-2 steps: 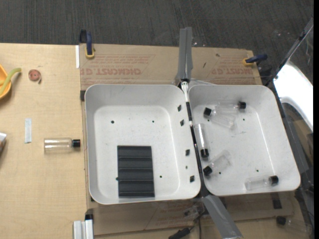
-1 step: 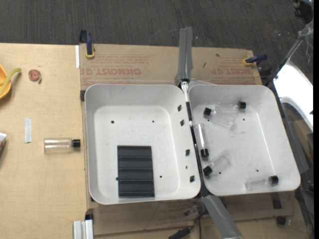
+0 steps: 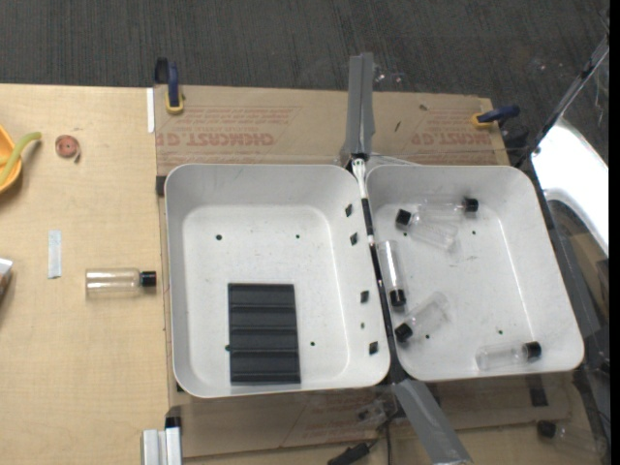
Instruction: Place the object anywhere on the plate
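Note:
A black ribbed plate [image 3: 262, 334] lies flat in the left bin [image 3: 194, 221], near its front wall. Several clear plastic bottles with black caps lie on their sides in the right bin [image 3: 542, 260]. Two of them [image 3: 438, 223] rest close together near the back. One bottle [image 3: 390, 274] lies along the left wall, another [image 3: 422, 319] sits just below it, and one [image 3: 508, 356] lies at the front right corner. Nothing rests on the plate.
Another clear bottle [image 3: 116, 280] lies on the wooden bench left of the bins. A yellow item [image 3: 12, 158] and a small red disc [image 3: 66, 145] sit at the far left. Clamps [image 3: 170, 87] [image 3: 494, 116] hold the cardboard behind the bins.

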You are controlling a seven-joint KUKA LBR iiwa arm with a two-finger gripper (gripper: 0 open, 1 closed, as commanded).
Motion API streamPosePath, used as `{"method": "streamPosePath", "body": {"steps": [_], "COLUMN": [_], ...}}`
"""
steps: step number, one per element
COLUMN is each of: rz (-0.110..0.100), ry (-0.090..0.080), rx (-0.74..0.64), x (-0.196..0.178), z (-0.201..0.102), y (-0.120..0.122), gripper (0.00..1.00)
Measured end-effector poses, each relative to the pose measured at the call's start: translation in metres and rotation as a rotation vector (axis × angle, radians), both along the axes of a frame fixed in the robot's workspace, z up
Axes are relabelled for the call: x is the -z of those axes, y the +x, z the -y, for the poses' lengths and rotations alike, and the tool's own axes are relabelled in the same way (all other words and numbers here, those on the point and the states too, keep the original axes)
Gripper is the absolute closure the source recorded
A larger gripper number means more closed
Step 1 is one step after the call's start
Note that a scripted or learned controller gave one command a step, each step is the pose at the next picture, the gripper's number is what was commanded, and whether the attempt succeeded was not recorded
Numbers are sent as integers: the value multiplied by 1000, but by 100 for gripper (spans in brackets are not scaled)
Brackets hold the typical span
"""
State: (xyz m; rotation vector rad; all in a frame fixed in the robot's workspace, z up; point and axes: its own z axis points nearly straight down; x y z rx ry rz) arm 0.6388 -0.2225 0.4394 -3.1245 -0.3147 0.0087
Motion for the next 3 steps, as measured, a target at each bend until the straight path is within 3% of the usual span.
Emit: {"method": "streamPosePath", "body": {"steps": [1,2,3], "rz": [2,1,1], "ry": [0,0,0], "rx": [-28,1,-4], "x": [0,0,0], "z": [-34,0,-1], "y": [14,14,15], "gripper": [0,0,0]}}
